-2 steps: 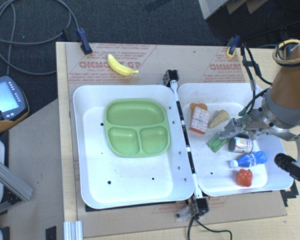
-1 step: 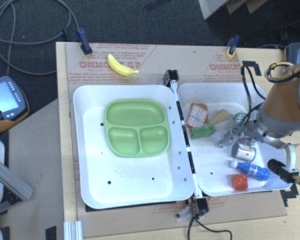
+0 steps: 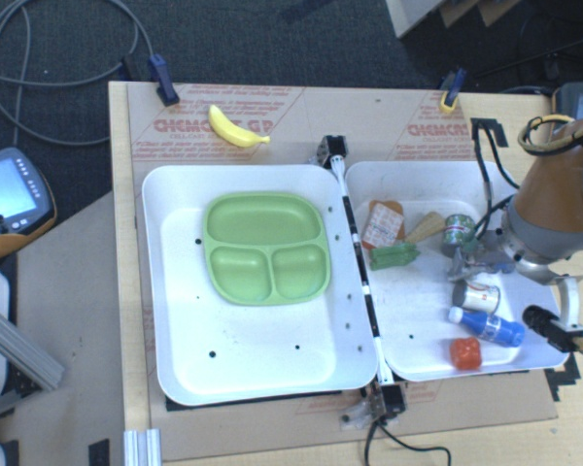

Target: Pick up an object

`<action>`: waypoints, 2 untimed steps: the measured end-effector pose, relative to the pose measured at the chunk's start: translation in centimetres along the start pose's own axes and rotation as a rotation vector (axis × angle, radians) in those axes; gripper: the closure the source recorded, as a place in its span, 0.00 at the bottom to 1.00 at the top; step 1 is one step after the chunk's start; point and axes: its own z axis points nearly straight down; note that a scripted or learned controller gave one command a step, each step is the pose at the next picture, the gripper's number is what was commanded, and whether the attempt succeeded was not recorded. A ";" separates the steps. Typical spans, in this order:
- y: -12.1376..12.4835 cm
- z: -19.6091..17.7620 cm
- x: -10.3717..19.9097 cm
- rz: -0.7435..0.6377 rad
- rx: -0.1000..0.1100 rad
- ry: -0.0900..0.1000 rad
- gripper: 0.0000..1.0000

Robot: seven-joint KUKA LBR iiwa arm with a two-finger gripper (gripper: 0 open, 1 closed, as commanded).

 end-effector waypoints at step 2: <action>0.1 -2.0 0.0 0.002 -0.004 -0.001 1.00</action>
